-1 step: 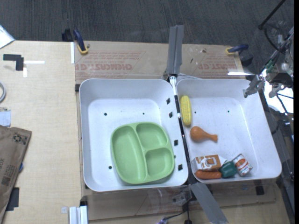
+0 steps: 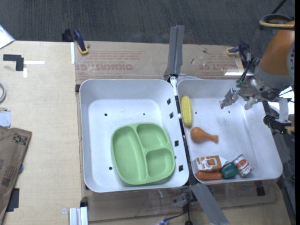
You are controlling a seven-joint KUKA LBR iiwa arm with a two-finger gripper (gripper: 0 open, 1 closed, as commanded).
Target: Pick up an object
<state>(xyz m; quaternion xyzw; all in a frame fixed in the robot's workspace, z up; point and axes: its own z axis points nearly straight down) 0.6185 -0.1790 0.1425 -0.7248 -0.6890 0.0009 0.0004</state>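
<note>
Camera view
Gripper (image 2: pixel 237 99): above the right bin's (image 2: pixel 262 146) far right part; finger spread cannot be told.
Corn cob (image 2: pixel 186 110): right bin, far left.
Drumstick (image 2: pixel 203 135): right bin, middle left.
Carton (image 2: pixel 209 163), sausage (image 2: pixel 209 175), can (image 2: pixel 243 166): near edge.
Green plate (image 2: pixel 142 153): left bin (image 2: pixel 93 125).

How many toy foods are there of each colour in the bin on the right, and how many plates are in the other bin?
Yellow: 1, the corn cob
Tan: 1, the chicken drumstick
Brown and white: 1, the carton
Red: 1, the sausage
Green: 1, the small green piece
Red and white: 1, the can
Green divided plate in the left bin: 1
Total: 7
</note>
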